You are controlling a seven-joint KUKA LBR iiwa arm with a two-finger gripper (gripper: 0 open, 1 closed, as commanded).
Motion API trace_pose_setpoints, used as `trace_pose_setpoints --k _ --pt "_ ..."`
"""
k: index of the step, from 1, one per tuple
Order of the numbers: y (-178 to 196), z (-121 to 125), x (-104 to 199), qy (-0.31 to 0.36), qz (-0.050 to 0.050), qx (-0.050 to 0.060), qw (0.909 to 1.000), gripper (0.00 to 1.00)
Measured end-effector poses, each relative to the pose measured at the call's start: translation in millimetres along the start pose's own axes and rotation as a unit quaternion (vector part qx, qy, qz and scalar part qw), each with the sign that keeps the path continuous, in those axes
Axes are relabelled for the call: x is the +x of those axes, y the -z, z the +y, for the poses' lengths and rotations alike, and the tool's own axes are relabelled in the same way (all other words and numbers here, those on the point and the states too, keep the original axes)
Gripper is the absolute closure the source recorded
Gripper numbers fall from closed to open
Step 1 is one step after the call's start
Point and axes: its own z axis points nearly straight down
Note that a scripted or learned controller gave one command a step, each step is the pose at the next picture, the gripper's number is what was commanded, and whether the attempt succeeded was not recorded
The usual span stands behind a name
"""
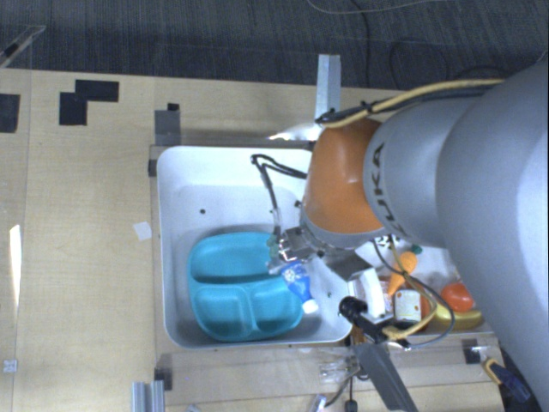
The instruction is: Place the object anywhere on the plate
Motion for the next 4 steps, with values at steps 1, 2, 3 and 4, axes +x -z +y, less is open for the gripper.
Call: trace_pose_setpoints --k 1,2,3,4 --pt "49.7 12.6 25.0 0.073 0.0 -0.001 0.9973 1.0" --pt "20.1 -12.2 -7.6 0.139 0.0 -0.002 0.9903 1.0" --pt "51.2 7.9 61.7 0.261 -0.001 -0.002 0.9655 1.0" --pt "-21.5 17.6 97.9 0.272 0.0 0.0 0.9624 1.0"
